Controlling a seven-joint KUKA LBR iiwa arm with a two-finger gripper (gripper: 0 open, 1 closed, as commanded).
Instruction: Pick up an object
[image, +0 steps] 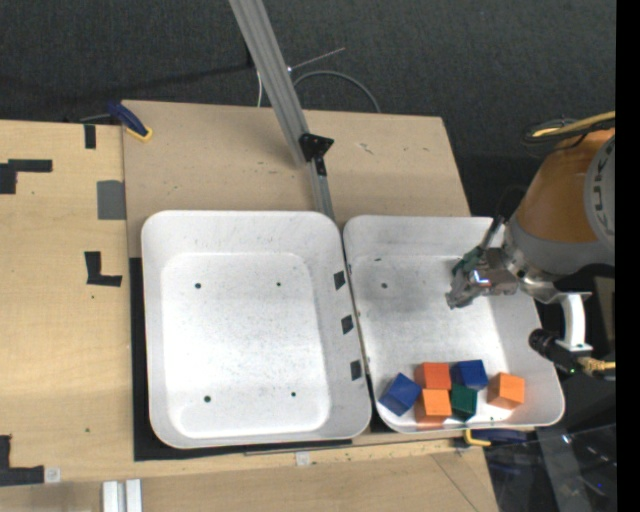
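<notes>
Several small blocks lie along the near edge of the right bin (400, 250): a blue block (400, 392), an orange block (434, 375), a second orange one (436, 403), a blue block (469, 374), a green block (463, 401) and an orange block (508, 389) at the right. My gripper (466, 283) hangs over the right bin's middle right, well behind the blocks and apart from them. I see nothing between its fingers.
The left bin (240, 330) stands beside the right one. A grey metal pole (280, 80) slants down to the bins' far junction. The arm's orange band (560, 200) is at the right edge.
</notes>
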